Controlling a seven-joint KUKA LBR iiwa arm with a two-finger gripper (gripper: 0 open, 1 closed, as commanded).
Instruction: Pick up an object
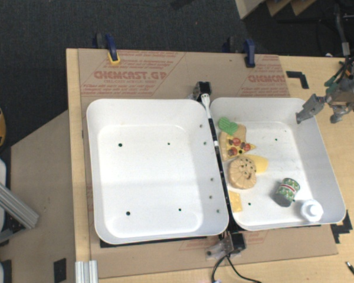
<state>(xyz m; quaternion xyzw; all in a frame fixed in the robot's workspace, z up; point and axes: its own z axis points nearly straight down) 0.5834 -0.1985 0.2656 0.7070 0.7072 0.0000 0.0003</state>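
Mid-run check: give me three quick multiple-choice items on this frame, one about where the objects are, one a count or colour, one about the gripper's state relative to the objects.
1. Where do the objects lie?
A. left bin
B. right bin
C. on the cardboard

2. What colour are the two clamps at the board's far edge?
A. blue
B. red
C. white

3. How does the gripper stand to the objects?
A. closed around the can
B. resting on the cookie
C. apart from them, at the right bin's far right corner

Answers: 1 B, the cookie, can and pizza slice sit in the right bin. 2 A, each clamp is blue. 3 C, the gripper touches none.
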